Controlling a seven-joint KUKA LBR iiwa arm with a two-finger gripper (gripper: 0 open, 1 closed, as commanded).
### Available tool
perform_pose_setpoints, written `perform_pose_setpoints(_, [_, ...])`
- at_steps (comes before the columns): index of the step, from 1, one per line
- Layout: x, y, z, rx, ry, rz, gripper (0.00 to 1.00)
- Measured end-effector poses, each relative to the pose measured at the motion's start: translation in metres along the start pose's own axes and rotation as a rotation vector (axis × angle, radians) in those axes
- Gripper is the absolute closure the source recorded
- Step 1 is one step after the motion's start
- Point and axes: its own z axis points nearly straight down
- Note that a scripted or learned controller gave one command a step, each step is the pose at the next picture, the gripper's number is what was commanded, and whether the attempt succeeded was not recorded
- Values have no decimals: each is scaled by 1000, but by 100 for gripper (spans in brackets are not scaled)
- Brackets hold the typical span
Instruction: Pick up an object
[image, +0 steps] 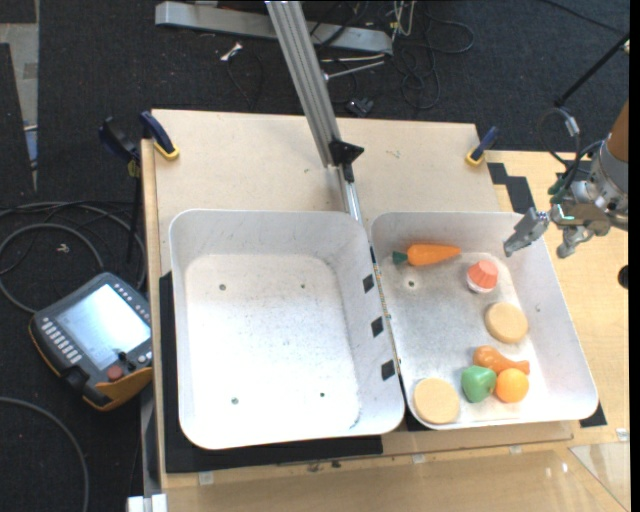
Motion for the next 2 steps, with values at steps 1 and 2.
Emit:
perform_pose_setpoints(1, [0,1,-3,-4,-2,-2,0])
perform_pose_setpoints(2, [0,2,40,-1,-1,1,0])
